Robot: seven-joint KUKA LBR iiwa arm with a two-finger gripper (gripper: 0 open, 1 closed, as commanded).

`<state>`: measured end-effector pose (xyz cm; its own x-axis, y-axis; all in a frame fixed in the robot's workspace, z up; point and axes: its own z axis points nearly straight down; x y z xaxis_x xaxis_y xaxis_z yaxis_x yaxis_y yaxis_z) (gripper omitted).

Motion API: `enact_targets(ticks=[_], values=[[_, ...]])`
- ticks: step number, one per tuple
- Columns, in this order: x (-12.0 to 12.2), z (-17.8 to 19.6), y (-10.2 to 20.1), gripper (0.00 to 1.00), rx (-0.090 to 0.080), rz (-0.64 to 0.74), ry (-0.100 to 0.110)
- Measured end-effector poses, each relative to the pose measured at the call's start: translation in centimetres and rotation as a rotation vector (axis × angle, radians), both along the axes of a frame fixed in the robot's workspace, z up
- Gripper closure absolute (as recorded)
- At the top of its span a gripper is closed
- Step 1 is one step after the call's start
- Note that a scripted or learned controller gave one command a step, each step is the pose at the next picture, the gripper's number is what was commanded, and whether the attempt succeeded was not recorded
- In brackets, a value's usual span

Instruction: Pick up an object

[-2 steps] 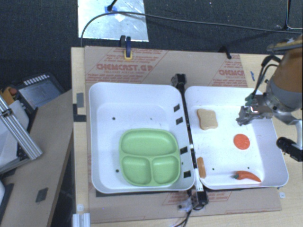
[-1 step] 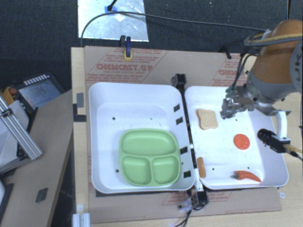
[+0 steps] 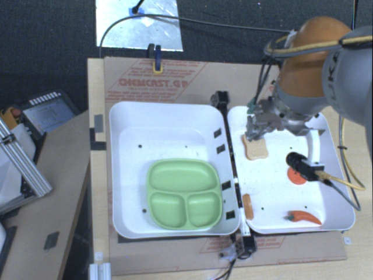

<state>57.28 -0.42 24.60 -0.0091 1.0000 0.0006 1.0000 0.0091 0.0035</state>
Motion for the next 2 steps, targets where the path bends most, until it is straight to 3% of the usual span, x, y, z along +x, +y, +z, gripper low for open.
enact_targets(ticks=[2], values=[[3.0, -2.4, 9.9, 1.00, 0.001, 0.000, 0.001]])
